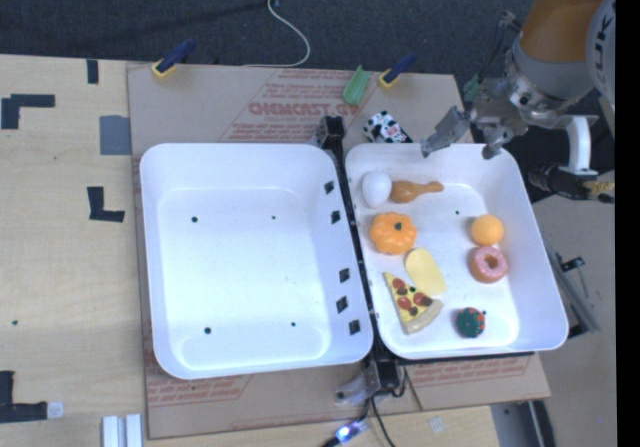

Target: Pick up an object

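The right bin [530, 235] holds several toy foods: a white egg [376, 187], a brown drumstick [415, 191], an orange pumpkin [393, 233], an orange ball [487, 230], a pink donut [489, 264], a yellow slice [424, 272], a pizza slice [411, 301] and a dark green and red berry [470, 322]. My gripper [466, 138] hangs above the bin's far right rim, open, with nothing between its fingers. It is well clear of the food.
The left bin [160, 235] lies beside the right one, joined by a black hinge strip [345, 235]. A black and white toy [382, 127] sits just behind the right bin. Blue and green clamps [356, 85] hold the cardboard base. A cable [285, 20] hangs at the back.
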